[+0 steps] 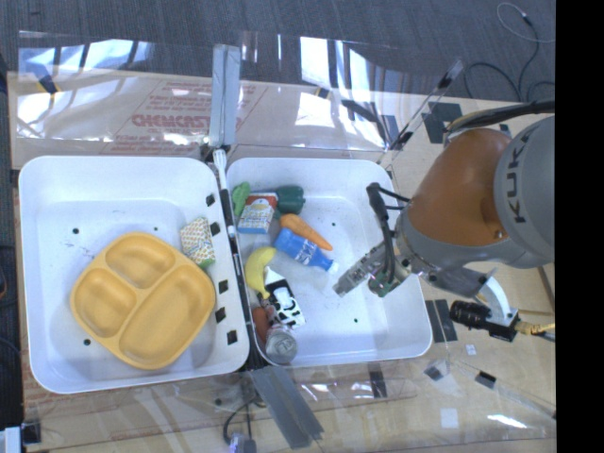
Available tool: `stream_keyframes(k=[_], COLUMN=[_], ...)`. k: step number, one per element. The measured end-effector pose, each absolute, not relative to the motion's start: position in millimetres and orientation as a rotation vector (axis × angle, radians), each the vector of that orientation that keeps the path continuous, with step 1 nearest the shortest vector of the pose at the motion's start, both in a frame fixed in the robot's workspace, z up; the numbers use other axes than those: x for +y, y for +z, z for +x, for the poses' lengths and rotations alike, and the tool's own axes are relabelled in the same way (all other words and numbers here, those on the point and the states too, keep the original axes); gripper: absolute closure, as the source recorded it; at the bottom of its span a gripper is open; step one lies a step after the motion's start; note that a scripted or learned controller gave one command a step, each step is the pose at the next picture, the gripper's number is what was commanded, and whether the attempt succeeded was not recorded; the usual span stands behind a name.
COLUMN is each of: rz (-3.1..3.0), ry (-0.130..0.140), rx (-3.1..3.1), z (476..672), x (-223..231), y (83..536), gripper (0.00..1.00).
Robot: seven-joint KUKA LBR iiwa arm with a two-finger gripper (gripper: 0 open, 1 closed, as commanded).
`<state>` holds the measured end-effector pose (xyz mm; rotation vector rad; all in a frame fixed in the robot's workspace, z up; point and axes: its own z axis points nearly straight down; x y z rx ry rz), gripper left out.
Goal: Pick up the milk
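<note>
Camera view has the gripper (363, 276) low over the right bin (377, 343), near its right wall, with bare white floor just left of it. It's too blurry to tell how it's set, and nothing shows in it. The milk (281, 307), a small cow-spotted carton, lies well apart by the left wall, squeezed between a banana (258, 265) and a can (280, 344). A yellow tray (142, 298) sits in the left bin (47, 206).
</note>
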<state>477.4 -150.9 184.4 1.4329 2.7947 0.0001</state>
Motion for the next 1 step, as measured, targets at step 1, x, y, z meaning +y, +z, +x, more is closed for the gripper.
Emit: stream_keyframes(k=[1], rz=[0.984], ry=[-0.001], rx=[2.979], z=[477.8], x=[-114.7], y=[327.3], gripper=[1.0])
